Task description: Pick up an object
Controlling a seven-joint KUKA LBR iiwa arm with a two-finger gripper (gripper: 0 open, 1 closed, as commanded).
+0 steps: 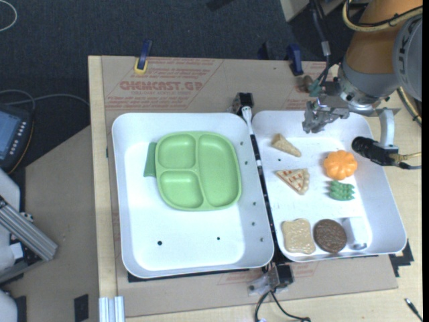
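Approach step: gripper (314, 125) hangs over the right bin's (389, 210) far edge holding nothing, jaw state I can't tell, nearest target the cheese wedge (286, 145) just below it, so next it needs to drop and centre on that.
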